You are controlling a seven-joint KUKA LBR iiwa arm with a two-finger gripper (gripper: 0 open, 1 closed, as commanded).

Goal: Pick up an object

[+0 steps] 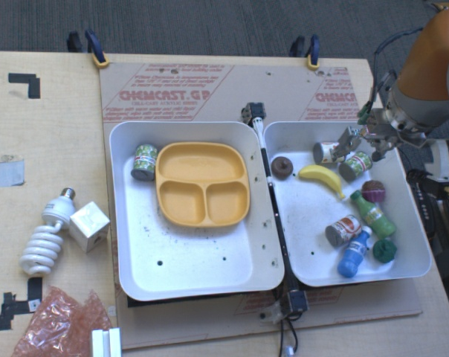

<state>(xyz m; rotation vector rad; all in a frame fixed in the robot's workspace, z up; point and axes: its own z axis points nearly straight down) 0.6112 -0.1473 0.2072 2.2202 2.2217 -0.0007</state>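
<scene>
Cardboard-covered bench (210, 88), blue clamps at its far edge; grey carpet beyond. Left bin (195, 274): yellow divided tray (203, 183), small can (144, 161). Right bin (314, 266): banana (322, 178), cans, bottles. Gripper (356, 146) hangs over the right bin's far corner beside a tilted can (356, 165); its grip cannot be told. Spiral bulb (46, 236) lies on the tabletop at left.

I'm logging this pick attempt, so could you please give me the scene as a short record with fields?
arm: reaches in from the right, gripper over the right bin's far end
right bin: two cans by the gripper, banana, brown round object, green bottle, blue bottle, a third can, dark red object, green ball
left bin: yellow divided tray, green-labelled can beside it
outside bins: spiral light bulb, white cube
grasp: cannot tell
</scene>
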